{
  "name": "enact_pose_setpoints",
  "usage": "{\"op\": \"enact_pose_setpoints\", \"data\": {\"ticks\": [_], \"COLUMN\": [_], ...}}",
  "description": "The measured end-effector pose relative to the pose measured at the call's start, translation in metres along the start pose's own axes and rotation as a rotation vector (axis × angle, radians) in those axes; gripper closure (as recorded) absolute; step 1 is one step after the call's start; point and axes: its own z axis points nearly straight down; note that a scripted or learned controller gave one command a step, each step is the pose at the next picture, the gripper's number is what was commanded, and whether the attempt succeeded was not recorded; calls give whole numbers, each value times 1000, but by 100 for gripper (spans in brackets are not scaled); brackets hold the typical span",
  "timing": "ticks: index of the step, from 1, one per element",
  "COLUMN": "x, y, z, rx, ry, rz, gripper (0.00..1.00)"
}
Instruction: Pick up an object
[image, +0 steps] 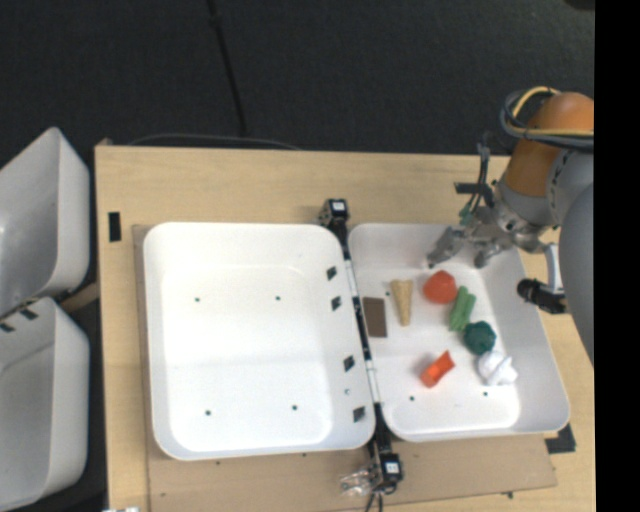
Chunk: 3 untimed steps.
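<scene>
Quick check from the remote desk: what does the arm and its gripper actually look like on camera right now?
The arm is grey with a rounded orange band above the wrist, and dark cables loop around that band. Below it sits a metallic grey gripper with two thin splayed fingers.

End effector (462, 252) finger state unclear; arm (545, 150) cut off right.

Two white bins sit on the bench: a left bin (240, 340) and a right bin (530, 385). Below the gripper (462, 250), six loose things lie in the right bin: one red ball (439, 288), one green stick (460, 308), one dark green lump (479, 335), one white piece (496, 369), perhaps crumpled, one orange block (436, 369), one tan cone (402, 300). One brown strip (375, 317) lies farthest from it.
</scene>
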Motion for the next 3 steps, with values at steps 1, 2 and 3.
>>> {"op": "enact_pose_setpoints", "data": {"ticks": [1, 2, 3], "x": [5, -1, 50], "y": [-18, -86, -33], "z": [0, 1, 1], "rx": [-5, 5, -4], "ry": [-3, -2, 0], "rz": [0, 6, -4], "gripper": [0, 0, 0]}}
